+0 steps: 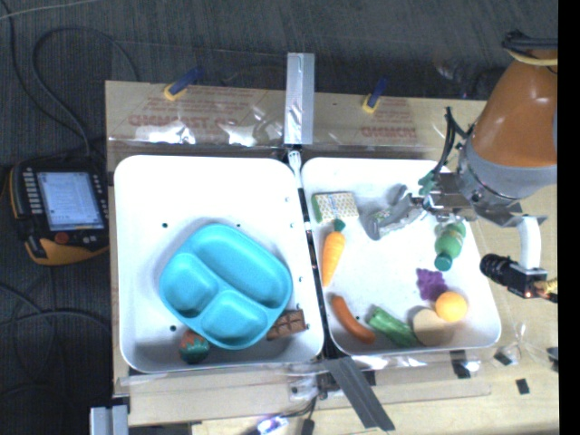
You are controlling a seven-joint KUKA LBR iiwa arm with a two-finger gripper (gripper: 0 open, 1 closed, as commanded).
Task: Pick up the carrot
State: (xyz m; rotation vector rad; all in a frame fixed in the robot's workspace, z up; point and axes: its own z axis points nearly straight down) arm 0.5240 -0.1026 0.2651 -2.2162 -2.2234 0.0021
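Carrot (333,252) lies in the right bin (490,333), at its left side just beside the centre divider, a bit above mid-height of the frame. Orange body points down, green top up. Nothing grips it.

Gripper (387,216) hangs over the upper middle of the right bin, up & to the right of the carrot, near but apart from it. Grey fingers reach leftward from the wrist; can't tell whether they are spread or closed, and no obj shows between them. Arm enters from the right edge, orange band at upper right of the frame.

Other stuff in the right bin: checkered sponge (333,206) just above the carrot's green top; green bottle (448,246) right of the gripper; purple item (430,284) below it; orange ball (450,307) near the lower right corner, against a tan piece (426,325); green veg (390,325) and a sausage (350,318) along the bottom edge.

Left bin (136,243) holds a blue divided tray (227,284) at centre, tilted. A strawberry-like item (192,345) sits at the tray's lower left, a brown piece (288,323) at its lower right.

Tablet (62,205) sits off the bench at the left edge of the frame.
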